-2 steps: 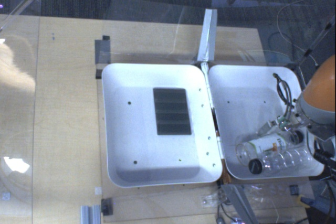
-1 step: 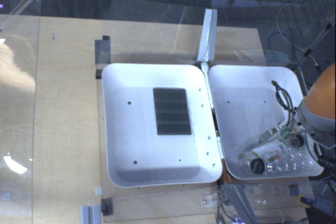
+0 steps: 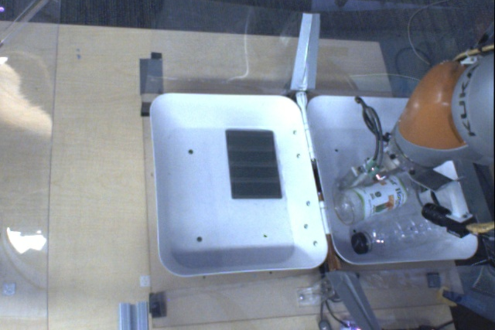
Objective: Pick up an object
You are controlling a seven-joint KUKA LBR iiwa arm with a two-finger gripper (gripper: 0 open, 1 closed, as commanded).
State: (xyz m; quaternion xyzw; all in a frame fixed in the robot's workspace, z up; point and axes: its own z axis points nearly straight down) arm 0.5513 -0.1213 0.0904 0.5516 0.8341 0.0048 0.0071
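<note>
A clear plastic bottle (image 3: 371,201) with a pale label lies on its side in the right bin (image 3: 336,131). My gripper (image 3: 377,172) hangs directly over the bottle's upper edge, close to it or touching it. The grey arm with its orange band reaches in from the right and hides the bin's right part. A second clear bottle (image 3: 394,232) with a black cap (image 3: 360,243) lies along the front wall of the same bin.
A black ridged rectangular block (image 3: 253,164) lies flat in the middle of the left bin (image 3: 178,166). A metal divider (image 3: 304,62) stands behind the seam between the bins. Bare wooden bench (image 3: 77,166) lies to the left.
</note>
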